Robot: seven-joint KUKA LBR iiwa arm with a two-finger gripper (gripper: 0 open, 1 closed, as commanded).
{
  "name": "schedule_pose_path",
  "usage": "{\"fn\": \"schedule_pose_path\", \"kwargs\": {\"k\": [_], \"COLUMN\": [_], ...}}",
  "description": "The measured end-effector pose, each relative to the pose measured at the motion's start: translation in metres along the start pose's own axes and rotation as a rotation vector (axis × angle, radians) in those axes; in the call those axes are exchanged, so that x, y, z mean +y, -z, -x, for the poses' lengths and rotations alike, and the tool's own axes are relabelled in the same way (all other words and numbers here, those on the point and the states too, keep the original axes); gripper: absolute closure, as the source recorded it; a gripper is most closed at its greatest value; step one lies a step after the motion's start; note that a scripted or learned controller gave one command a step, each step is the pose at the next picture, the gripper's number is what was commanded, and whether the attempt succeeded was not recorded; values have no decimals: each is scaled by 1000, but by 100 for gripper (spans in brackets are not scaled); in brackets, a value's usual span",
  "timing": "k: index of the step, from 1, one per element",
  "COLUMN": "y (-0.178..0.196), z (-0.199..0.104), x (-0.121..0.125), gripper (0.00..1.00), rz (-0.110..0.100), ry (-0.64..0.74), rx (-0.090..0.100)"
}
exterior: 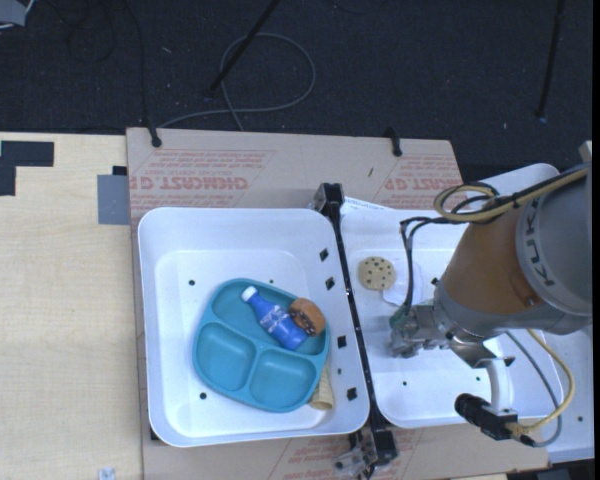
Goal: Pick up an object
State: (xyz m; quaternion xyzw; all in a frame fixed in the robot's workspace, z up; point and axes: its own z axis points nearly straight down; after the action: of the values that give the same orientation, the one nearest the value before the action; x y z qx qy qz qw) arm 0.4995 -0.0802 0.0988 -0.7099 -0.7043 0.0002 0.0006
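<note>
Grey two-finger gripper (408,332) is seen low inside the right shallow white bin (420,408), near a round tan perforated disc (377,273). A blue plastic divided tray (242,363) with a blue bottle (273,318) is seen in the left white bin (170,268).

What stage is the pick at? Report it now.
Done: the end effector has reached low into the right bin. In hand: nothing visibly gripped. Left: grasp and lift something, perhaps the cookie nearby; the blue bottle lies on the blue tray in the left bin.
</note>
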Motion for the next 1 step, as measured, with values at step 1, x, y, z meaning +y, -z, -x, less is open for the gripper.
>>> {"fn": "schedule_pose_path", "kwargs": {"k": [1], "y": [58], "z": [1], "x": [-8], "gripper": [100], "rz": [2], "ry": [5], "rx": [0]}}
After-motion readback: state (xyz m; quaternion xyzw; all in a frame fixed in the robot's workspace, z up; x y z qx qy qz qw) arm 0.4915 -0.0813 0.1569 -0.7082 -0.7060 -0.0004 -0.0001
